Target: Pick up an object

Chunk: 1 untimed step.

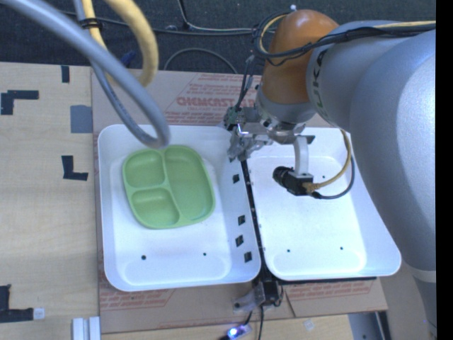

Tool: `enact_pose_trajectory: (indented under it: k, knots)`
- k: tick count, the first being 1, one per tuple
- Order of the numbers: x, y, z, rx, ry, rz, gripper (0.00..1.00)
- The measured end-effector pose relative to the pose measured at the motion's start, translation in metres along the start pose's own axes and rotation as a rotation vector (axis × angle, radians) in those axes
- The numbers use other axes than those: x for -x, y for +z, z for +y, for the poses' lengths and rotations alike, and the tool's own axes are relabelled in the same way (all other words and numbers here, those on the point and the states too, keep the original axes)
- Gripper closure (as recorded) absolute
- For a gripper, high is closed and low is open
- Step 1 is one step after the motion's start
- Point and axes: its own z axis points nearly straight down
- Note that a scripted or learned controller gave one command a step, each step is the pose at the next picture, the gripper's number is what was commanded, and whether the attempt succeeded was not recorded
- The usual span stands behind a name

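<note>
Camera view puts my gripper [244, 142] over the far end of the ridge where the two bins meet, well apart from the only thing worth picking: the green divided plate [168, 187]. Whether the gripper is open or closed, I cannot tell; the wrist hides it.

My judgement is that the reach is the step in hand. To do it well I would carry the wrist across into the left bin [113, 261], come down over the plate's rim rather than its flat middle, and straddle that rim, since the flat face offers nothing to pinch.

The plate lies flat in the left bin's far half, nearer the left wall. It is pale green and rounded at the corners, with three compartments and raised dividers. It looks like light, smooth plastic, likely to slide.
</note>
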Motion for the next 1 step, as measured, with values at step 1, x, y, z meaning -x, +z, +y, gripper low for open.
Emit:
enact_pose_trajectory:
  k: [1]
  knots:
    - [-0.0597,-0.0147,-0.0125,0.002,-0.001,0.001,1.00]
